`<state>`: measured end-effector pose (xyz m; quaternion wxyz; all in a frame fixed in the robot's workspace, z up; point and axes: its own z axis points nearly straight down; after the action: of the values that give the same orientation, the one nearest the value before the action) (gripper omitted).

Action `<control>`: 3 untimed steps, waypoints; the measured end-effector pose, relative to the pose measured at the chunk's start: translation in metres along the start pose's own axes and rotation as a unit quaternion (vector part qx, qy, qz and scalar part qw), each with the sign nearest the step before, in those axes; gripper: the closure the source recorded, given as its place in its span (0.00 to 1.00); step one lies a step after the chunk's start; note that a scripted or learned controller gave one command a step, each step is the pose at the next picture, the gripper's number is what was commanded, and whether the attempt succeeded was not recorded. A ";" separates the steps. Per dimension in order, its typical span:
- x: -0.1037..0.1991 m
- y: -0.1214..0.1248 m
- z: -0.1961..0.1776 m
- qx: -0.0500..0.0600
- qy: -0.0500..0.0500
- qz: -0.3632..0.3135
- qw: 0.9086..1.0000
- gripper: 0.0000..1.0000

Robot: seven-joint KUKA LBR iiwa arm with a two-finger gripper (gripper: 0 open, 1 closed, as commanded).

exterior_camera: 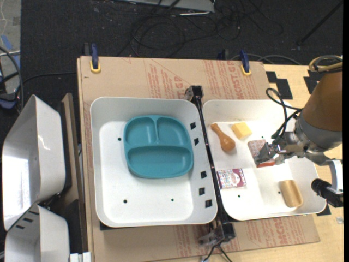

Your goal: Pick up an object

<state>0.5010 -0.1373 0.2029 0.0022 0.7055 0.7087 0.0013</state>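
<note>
Reaching: the gripper (267, 156) hangs low in the right bin (305, 212), over a small grey and red object (258, 149)
Jaws: whether they are open or closed I cannot tell
Landmark: the grey and red object sits near the middle of the right bin
Neighbours: a yellow block (241, 130) and a brown wooden spoon (223, 137) lie just left of it toward the far rim; a pink printed packet (231, 178) sits nearer the front; a tan bread roll (290, 193) lies to its front right
Doing it well: I judge the jaws should straddle that object squarely, drop to the floor, close firmly, then lift straight up
Left bin (103, 146): holds a teal divided plate (158, 147)
Writing: red print on the cardboard covering the desk (158, 75) is too blurred to read; packet print illegible
</note>
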 end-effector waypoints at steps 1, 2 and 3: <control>0.000 0.002 -0.052 -0.001 0.000 0.000 1.000 1.00; 0.047 0.002 -0.054 0.002 0.001 -0.002 1.000 1.00; 0.097 0.001 -0.041 0.003 0.001 -0.002 1.000 1.00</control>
<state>0.5011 -0.0400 0.2441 -0.0012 0.7042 0.7100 0.0000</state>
